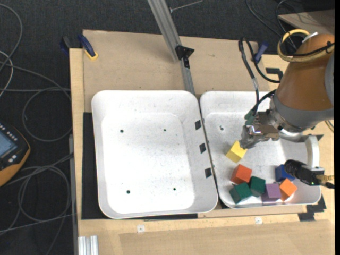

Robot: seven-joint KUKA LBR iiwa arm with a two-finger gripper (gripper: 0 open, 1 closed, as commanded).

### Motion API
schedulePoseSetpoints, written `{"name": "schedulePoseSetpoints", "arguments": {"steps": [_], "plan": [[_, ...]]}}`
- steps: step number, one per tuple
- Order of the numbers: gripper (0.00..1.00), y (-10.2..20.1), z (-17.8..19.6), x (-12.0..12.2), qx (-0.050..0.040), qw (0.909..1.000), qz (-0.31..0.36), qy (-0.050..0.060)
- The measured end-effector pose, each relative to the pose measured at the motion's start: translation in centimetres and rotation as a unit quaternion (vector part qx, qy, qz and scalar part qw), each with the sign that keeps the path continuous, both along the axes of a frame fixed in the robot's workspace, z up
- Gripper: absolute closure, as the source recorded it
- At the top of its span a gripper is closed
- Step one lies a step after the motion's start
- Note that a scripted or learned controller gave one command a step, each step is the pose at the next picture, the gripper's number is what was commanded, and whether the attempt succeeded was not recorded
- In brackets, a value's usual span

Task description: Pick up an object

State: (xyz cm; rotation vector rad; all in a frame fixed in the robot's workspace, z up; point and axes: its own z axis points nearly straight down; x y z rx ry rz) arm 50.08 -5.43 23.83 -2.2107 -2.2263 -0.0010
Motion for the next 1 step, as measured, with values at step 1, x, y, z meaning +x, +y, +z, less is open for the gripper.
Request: {"name": "schedulePoseSetpoints", "arguments": {"steps": [1], "plan": [[1.0, 5.5, 1.02, -0.11, -0.0003, 1.0, 0.001, -0.002]]}}
